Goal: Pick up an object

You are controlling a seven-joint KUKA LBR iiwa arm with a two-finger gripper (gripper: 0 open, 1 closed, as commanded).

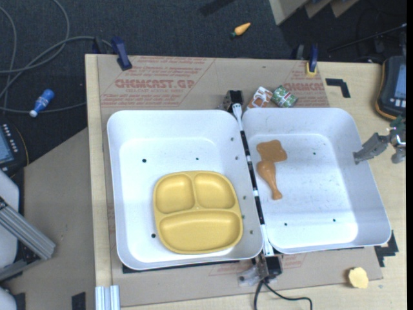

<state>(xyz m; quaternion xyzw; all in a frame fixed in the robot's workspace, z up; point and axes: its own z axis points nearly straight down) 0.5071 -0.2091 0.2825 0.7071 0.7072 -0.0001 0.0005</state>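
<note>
Drumstick toy (270, 166), bone end seemingly down-right

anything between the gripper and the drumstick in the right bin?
No. In the camera view, just bare white bin floor lies between the gripper and the drumstick.

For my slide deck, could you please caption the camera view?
End effector at right bin's edge; brown drumstick toy inside; yellow divided plate in left bin.

Yellow divided plate (195, 211) in left bin (129, 134); brown drumstick toy (270, 166) in right bin (348, 192); gripper (374, 146) at its rim.
</note>
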